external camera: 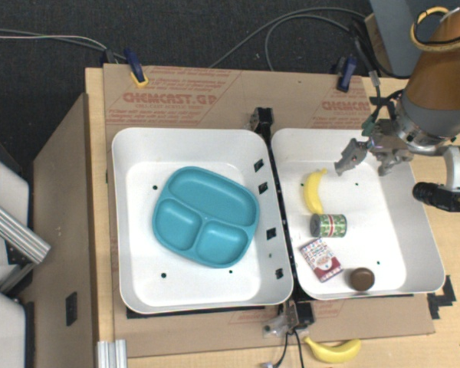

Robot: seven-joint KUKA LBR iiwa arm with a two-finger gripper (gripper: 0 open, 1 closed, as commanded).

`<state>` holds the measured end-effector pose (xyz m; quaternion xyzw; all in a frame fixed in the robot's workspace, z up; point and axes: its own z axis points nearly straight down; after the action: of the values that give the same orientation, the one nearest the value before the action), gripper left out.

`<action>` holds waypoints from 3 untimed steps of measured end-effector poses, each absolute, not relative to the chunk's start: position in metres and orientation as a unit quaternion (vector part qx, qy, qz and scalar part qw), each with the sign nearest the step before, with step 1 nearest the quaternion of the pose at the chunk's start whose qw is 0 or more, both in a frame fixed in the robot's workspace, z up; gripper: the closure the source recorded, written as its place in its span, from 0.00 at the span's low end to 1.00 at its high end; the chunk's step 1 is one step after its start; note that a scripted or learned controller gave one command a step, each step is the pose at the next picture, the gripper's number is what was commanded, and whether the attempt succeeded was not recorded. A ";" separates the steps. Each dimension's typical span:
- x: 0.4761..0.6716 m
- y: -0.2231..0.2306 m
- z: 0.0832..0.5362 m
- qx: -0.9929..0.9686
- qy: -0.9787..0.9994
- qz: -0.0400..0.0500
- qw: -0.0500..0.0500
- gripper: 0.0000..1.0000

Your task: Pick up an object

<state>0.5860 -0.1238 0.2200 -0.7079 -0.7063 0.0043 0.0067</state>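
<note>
Right bin (414,228) | fingers (369,156) spread open, gripping nothing | banana (314,191) lies apart, down-left of them

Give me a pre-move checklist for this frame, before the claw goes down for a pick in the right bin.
1. Claw open: ok, fingers spread with nothing between them.
2. Claw above the right bin: ok, near its back edge.
3. Targets unobstructed: ok, banana, can, small packet and brown round object lie in plain sight.
4. Spacing: not ok, banana and can nearly touch.
5. Claw height over the bin floor: cannot tell.
</note>
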 end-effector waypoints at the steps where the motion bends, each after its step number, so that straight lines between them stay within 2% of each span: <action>1: 0.589 -0.123 0.228 -0.707 -0.707 0.000 0.001 0.00; 2: 0.589 -0.128 0.165 -0.707 -0.707 0.002 0.004 0.00; 3: 0.586 -0.124 0.106 -0.708 -0.707 -0.001 0.001 0.00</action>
<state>0.5864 -0.1243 0.1056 -0.7076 -0.7066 -0.0009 0.0014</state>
